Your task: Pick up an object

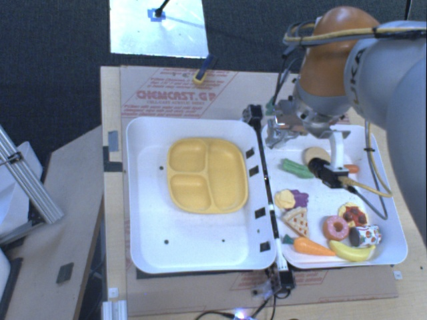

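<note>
Evidently mid-approach: the gripper, jaw state indiscernible, hovers upper right; next, descend onto the green bean.

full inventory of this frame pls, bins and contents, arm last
left bin: 1, white, left half of the bench
plate: 1, yellow, three compartments, in the left bin
right bin: 1, white, right half of the bench
green vegetable: 1, green, upper part of the right bin
grapes: 1 bunch, purple, right bin near the divider
pizza slice: 1, tan, below the grapes
carrot: 1, orange, front of the right bin
doughnut: 1, pink, right of the pizza slice
banana: 1, yellow, front right corner
arm: 1, grey with orange band, from the right
gripper: 1, over the right bin's back left
</note>
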Tool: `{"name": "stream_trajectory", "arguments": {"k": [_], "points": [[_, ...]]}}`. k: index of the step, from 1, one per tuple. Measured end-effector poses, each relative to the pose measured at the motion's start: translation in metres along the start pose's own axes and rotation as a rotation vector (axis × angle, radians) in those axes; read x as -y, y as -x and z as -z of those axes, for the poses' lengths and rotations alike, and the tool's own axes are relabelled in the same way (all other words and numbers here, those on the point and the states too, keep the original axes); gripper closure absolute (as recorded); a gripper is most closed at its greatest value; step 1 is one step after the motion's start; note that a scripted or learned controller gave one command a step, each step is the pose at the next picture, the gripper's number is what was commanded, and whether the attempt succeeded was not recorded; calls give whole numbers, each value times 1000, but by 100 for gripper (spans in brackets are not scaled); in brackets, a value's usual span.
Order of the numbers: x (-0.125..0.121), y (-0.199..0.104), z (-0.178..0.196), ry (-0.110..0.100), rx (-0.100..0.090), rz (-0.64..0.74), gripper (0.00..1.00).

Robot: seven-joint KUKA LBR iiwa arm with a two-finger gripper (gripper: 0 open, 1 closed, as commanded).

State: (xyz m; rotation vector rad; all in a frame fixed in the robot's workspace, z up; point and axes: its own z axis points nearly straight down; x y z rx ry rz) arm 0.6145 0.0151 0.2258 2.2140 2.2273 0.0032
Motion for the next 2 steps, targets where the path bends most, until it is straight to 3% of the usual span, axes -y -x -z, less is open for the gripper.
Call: {"name": "stream_trajectory", "arguments": {"k": [1,2], "points": [[2,8,9,1,0,-4,100],[3,7,-12,-2,1,-5,100]]}}
